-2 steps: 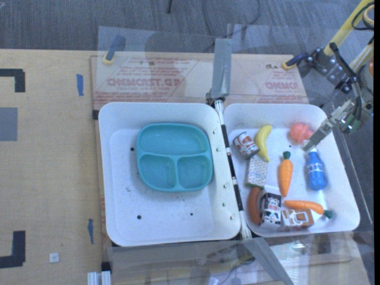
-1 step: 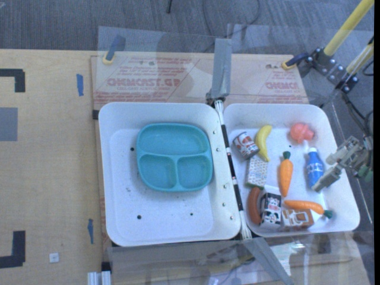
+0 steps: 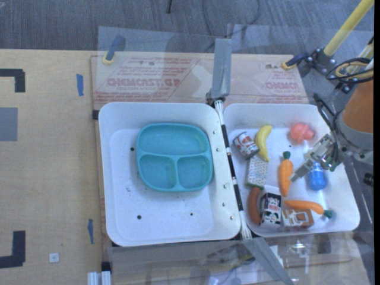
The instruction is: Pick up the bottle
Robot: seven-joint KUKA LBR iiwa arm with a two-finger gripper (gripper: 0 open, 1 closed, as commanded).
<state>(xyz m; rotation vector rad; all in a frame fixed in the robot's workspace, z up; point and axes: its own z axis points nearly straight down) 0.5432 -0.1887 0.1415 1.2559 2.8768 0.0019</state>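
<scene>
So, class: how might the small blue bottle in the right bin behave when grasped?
The blue bottle looks small and plastic, so probably light and stiff. Its rounded body may roll or slip. The carrot lies close beside it, so a nudge could shift both.

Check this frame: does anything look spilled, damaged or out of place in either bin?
Nothing looks spilled or broken. The right bin is a loose jumble: can, banana, two carrots and a carton lie on their sides at mixed angles. The gripper sits right at the blue bottle. The teal tray lies flat in the left bin.

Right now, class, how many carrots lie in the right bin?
2: one orange toy carrot upright mid-bin beside the gripper; another lying along the front. Others may be hidden.
</scene>
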